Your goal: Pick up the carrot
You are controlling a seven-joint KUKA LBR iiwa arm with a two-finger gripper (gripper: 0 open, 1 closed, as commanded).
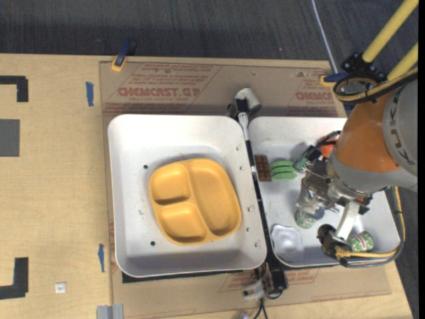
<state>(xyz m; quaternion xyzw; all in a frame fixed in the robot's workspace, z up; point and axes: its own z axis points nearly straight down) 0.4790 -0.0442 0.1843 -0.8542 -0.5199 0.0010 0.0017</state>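
One gripper [317,201] hangs low over the right bin [287,133], beneath the grey wrist and its orange band [362,141]. Whether it is released or clenched cannot be told, and nothing can be confirmed in its grasp.

1. Locate the carrot [327,146]. A small orange-red tip shows near the bin's far side, just beside the arm, which covers most of it.
2. Note the neighbours. A green piece [283,169] and a brown block [262,168] lie to the left of the gripper; a clear cup [287,239] lies toward the near wall; a green-and-white can [362,242] lies to its right.
3. Judgement: the gripper stands nearer than the carrot. Raise it, shift toward the far side, centre over the orange body, then descend.
4. Risk: clutter nearby may be nudged or caught.

The left bin [126,178] holds a yellow divided plate [196,199], well apart from the work.
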